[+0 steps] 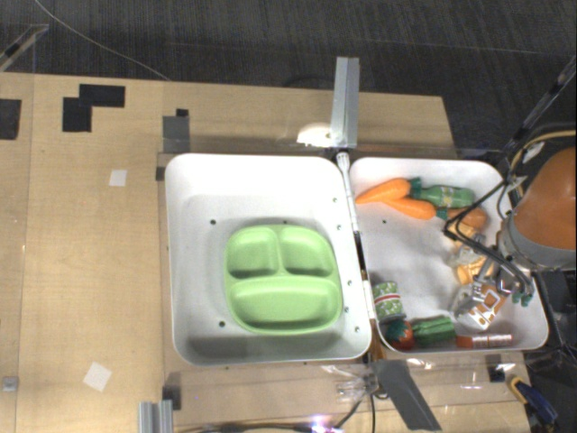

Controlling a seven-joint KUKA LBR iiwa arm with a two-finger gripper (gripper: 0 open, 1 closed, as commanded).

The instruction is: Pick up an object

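The right bin (424, 165) holds several small items. Two orange carrots (397, 198) lie at its far left, beside a green bottle (447, 195). A small green-and-white can (388, 298) stands near the left wall, with a green and red toy vegetable (422, 330) at the near edge. My gripper (480, 300) hangs low over the bin's near right corner, just above a thin orange-red stick (485, 339). A pale yellowish piece (464, 266) lies just beyond it. Nothing shows between the gripper's tips from this angle.
The left bin (189, 242) carries a green divided plate (282, 275) in its middle. A metal post (345, 102) stands behind the seam between the bins. The arm's orange band (550, 207) and black cables (469, 233) overhang the right bin's right side.
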